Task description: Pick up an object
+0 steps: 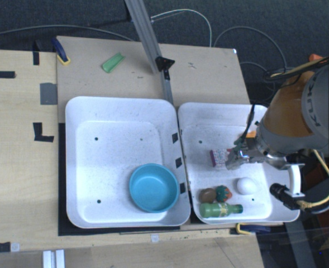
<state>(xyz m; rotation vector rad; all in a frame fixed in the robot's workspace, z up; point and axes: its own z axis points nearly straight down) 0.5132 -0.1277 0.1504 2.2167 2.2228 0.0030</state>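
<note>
The gripper (233, 158) hangs low in the right bin (209, 116), touching a small pink-and-white packet (217, 157) at the bin's middle; whether its jaws are open or closed, I cannot tell. A white ball (246, 185), green bottle (220, 209) and brown lump (208, 195) lie lower right, and a blue bowl (153, 187) sits in the left bin (91, 116).

Left shallow white plastic bin (80, 149): open floor except the round blue bowl (153, 187) near its front right corner. Right white bin (209, 121): rear half open; small objects crowd the front.
</note>
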